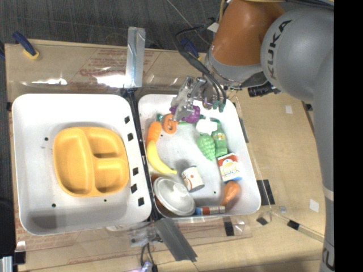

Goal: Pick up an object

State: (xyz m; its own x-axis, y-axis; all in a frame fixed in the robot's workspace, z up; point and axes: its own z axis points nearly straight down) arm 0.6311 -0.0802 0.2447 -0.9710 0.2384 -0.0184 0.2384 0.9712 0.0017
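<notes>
gripper (182, 107) low at right bin's (247, 177) far edge, finger state unclear | purple toy (191, 114) just under it, contact uncertain | carrot (153, 132) near bin's left wall | yellow tray (91, 160) mid left bin (28, 152)

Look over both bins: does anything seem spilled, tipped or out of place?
Nothing looks spilled or broken. The right bin is a jumble: a small can lies tilted beside the banana and the metal bowl. The yellow tray sits flat in the left bin.

End effector (182, 107) low over purple toy (191, 115) in right bin (249, 169), yellow tray (91, 160) in left bin (25, 152).
</notes>
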